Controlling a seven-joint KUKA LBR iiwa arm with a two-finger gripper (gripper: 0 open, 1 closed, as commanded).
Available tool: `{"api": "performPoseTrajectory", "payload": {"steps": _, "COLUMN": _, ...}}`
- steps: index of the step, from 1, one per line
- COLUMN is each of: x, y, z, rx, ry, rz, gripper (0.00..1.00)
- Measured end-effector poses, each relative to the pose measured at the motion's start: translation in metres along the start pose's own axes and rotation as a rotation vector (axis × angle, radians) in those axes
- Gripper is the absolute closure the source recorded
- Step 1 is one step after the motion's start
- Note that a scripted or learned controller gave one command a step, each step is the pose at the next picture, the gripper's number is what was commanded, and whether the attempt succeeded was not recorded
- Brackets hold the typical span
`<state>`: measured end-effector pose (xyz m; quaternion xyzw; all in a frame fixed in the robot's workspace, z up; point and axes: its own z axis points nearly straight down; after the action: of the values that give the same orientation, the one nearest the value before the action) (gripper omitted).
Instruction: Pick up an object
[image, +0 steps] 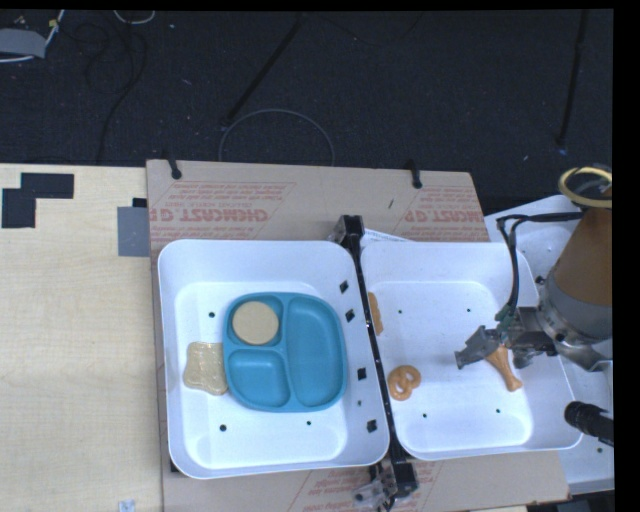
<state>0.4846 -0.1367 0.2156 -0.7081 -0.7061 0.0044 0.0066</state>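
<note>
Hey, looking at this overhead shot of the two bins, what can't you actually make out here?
- The hand, camera view: dark and blurred, so open or shut is unclear.
- Orange piece by the hand: its upper end runs under the hand; contact unclear.
- Orange strip at the right bin's left wall: partly hidden by the black divider.
- Arm: cut off by the right edge.

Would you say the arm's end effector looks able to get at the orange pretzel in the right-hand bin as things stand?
Probably yes. The pretzel lies alone on the bare floor of the right bin, with open floor between it and the end effector, which is inside the same bin.
</note>
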Motion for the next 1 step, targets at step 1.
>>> {"api": "performPoseTrajectory", "payload": {"steps": 1, "x": -0.0002, "y": 0.0024, "z": -0.0055, "rx": -0.011, "ry": -0.002, "rz": -0.002, "gripper": 0.0}}
